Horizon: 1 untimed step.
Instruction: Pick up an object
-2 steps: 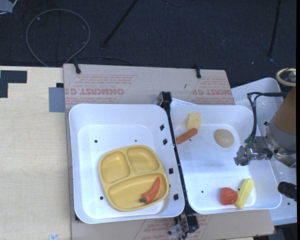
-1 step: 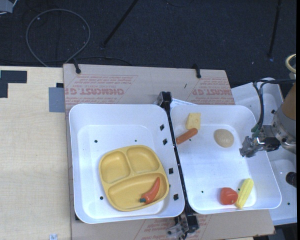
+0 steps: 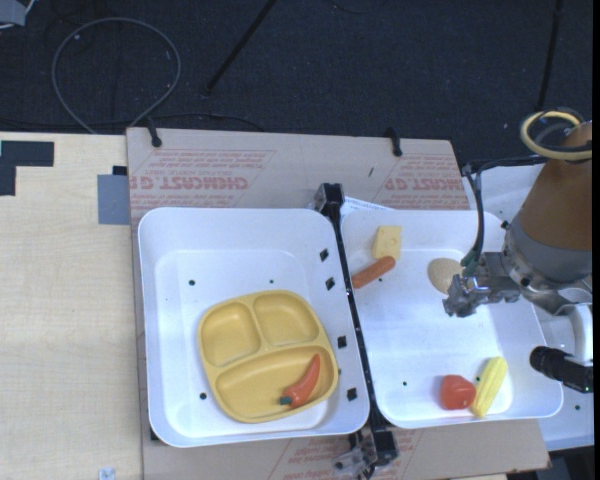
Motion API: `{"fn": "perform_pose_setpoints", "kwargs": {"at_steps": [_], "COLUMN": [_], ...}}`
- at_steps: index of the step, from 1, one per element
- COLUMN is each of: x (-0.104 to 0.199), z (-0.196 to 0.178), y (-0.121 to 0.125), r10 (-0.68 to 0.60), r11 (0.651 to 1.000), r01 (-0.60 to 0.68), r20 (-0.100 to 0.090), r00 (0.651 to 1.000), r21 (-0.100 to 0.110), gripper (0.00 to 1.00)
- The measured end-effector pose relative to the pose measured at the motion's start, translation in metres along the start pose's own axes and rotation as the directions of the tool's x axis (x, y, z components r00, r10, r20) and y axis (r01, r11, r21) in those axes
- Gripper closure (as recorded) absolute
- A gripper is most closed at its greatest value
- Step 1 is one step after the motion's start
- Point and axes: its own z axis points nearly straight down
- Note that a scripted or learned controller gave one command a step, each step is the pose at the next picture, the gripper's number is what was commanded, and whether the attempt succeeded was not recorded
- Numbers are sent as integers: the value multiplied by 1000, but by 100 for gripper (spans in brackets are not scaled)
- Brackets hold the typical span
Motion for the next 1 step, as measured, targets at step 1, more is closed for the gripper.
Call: {"fn": "perform_pose_setpoints", "kwargs": {"at_steps": [1], "x": [56], "z": [7], "y": [-13], "r10": [0], "r11": [1000], "r01": [0], "r20": [0], "r00": [1000], "r21": [2], "gripper": [100]}}
